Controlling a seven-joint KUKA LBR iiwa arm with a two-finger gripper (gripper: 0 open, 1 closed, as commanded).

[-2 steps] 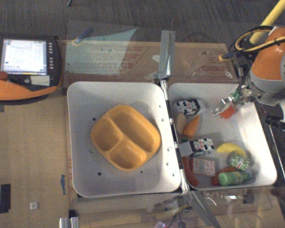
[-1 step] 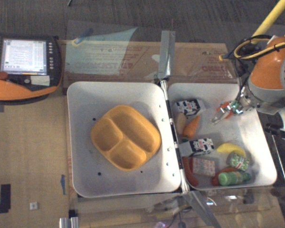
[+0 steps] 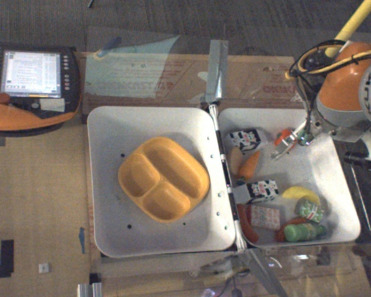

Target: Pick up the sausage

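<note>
The sausage (image 3: 247, 223) is a reddish-brown link lying along the left wall of the right bin (image 3: 340, 166), near its front corner, partly tucked under a pinkish packet (image 3: 264, 216). My gripper (image 3: 285, 143) hangs over the back part of that bin, well behind the sausage and to its right, close to the bin floor. Nothing is visibly held in it. The grey arm with its orange band (image 3: 343, 85) reaches in from the right.
The right bin also holds two milk cartons (image 3: 246, 140) (image 3: 263, 190), a carrot (image 3: 250, 164), a yellow fruit (image 3: 301, 194), a green can (image 3: 310, 210) and a green bottle (image 3: 304, 231). A yellow divided plate (image 3: 164, 178) sits in the left bin (image 3: 102, 184). A pendant (image 3: 31, 85) lies at far left.
</note>
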